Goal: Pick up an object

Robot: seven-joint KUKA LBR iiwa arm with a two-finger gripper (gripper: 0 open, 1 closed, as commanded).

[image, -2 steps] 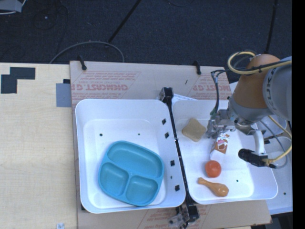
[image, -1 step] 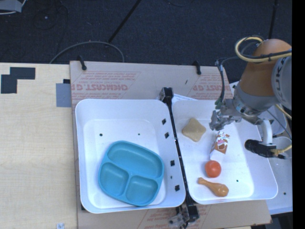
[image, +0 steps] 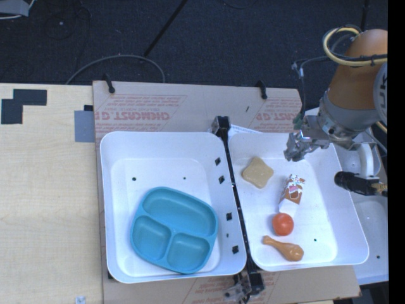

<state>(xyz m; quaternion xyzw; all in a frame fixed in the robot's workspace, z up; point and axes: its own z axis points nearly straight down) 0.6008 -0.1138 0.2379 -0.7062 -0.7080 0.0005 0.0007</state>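
The right bin (image: 345, 233) holds a tan slice of bread (image: 257, 171), a small white carton with a red and brown label (image: 292, 192), a red tomato (image: 283, 223) and a tan drumstick (image: 284, 248). My gripper (image: 296, 147) hangs over the bin's far right part, above and to the right of the bread and just beyond the carton. Nothing shows between its fingers. The arm's orange band (image: 357, 68) rises behind it at the right.
The left bin (image: 120, 154) holds a blue divided plate (image: 174, 228). A black divider (image: 229, 195) runs between the two bins. Cardboard lies under the bins, with a light wooden bench top (image: 44, 195) to the left and dark floor with cables beyond.
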